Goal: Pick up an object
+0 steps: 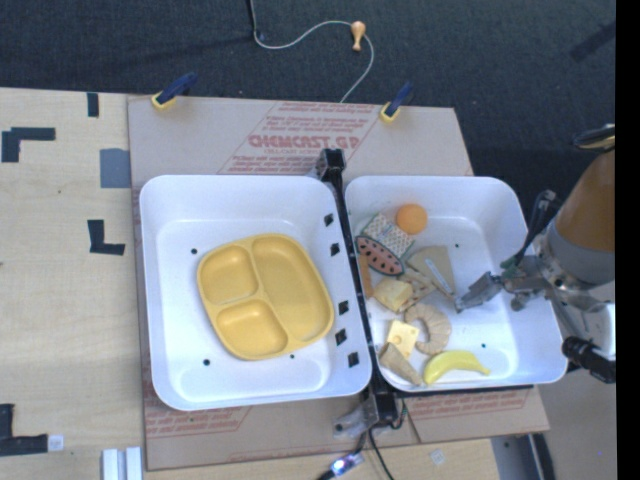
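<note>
The right bin point(500, 203) holds a heap of toy food along its left side. In it lie an orange ball point(410, 218), a checkered piece point(386, 233), a red seeded slice point(380, 257), a yellow cheese wedge point(403, 336) and a banana point(455, 366) near the front wall. My gripper point(472, 294) hangs low over the middle of this bin, its tip pointing left at the heap, just right of the grey and tan pieces point(432, 273). I see nothing held in it.
The left bin point(165, 268) carries a yellow divided plate point(265, 295). A black divider point(345, 258) runs between the two bins. The grey arm with its orange band point(590, 223) comes in over the right bin's right wall.
</note>
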